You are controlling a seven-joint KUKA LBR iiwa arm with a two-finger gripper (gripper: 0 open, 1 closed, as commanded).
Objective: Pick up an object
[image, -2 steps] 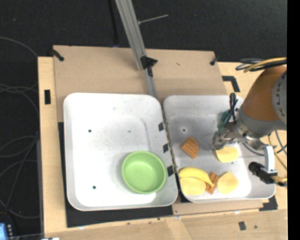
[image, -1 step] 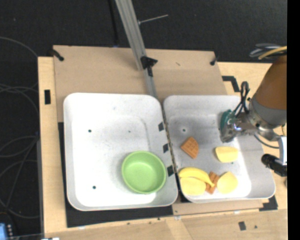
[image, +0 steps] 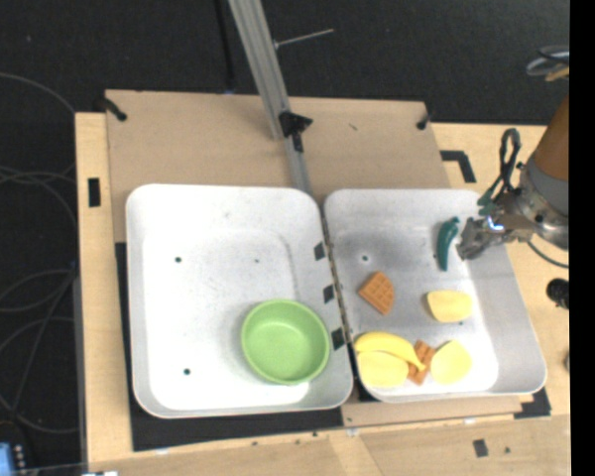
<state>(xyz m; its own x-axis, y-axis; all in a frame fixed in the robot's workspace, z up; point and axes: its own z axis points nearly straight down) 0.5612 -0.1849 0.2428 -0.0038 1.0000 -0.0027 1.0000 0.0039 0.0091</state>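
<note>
A teal object (image: pixel 445 243) lies near the right edge of the right bin (image: pixel 407 216), just beside the gripper (image: pixel 473 238), which sits at that bin's right rim. The object is on the gripper's left and appears to touch it or nearly so; whether it lies between the fingers cannot be told, nor whether the fingers are apart or together, since they are too small and blurred.

The right bin also carries an orange waffle-like piece (image: pixel 377 293) near its middle, a pale yellow piece (image: pixel 448 305) to the right of that, and along its front edge a yellow banana-like piece (image: pixel 381 357), a small orange piece (image: pixel 420 355) and another yellow piece (image: pixel 452 362) close together.

The left bin (image: pixel 198 236) holds a green bowl (image: pixel 285 340), upright, at its front right corner. Both bins rest side by side on the table (image: pixel 377 127).
</note>
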